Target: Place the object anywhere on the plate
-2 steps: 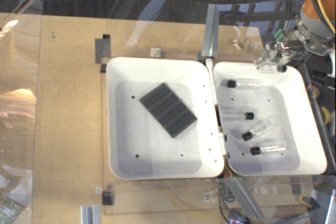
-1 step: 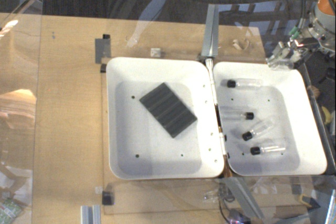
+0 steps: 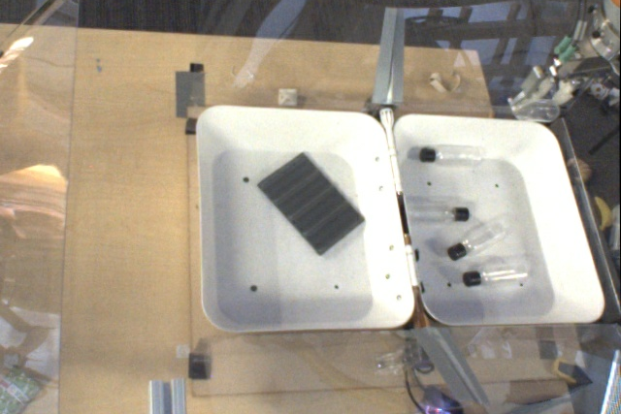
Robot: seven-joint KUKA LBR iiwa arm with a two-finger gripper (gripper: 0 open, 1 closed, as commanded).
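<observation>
While four vials (image 3: 464, 228) lie loose in right bin (image 3: 543, 145) | plate (image 3: 310, 203) waits at 9 o'clock, bare for drop-off | gripper (image 3: 572, 63) parked at 1 o'clock, grip state unreadable

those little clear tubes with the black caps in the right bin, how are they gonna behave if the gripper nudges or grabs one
The clear tubes look round and lie on their sides in the right bin, so a nudge would probably roll them. Their smooth, see-through walls suggest a slippery grip, likeliest to slide between fingers. They appear small and thin, so probably light and perhaps fragile if squeezed hard.

Matt ribbed plate (image 3: 310, 203); clear vials (image 3: 451, 154)
</observation>
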